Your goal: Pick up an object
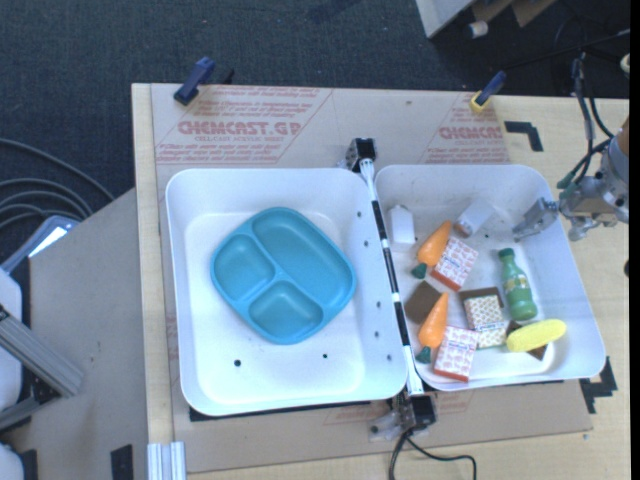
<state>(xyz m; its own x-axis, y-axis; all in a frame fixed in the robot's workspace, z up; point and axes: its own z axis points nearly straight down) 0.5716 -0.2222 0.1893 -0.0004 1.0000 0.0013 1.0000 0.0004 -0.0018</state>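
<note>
The claw [552,218] hangs over the right shallow white bin [585,298] at its far right side, how far open I cannot tell, nothing visibly held; below it lie a green plastic bottle [516,284], a yellow toy banana [535,335], two orange toy carrots [434,242], small patterned boxes [456,263] and a white block [402,225], crowded together; the left white bin [190,298] holds a blue sectioned plate [283,274].

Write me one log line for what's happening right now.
phase: approach | hand: over right bin, upper right, holding nothing | nearest: green bottle | left bin: blue plate
</note>
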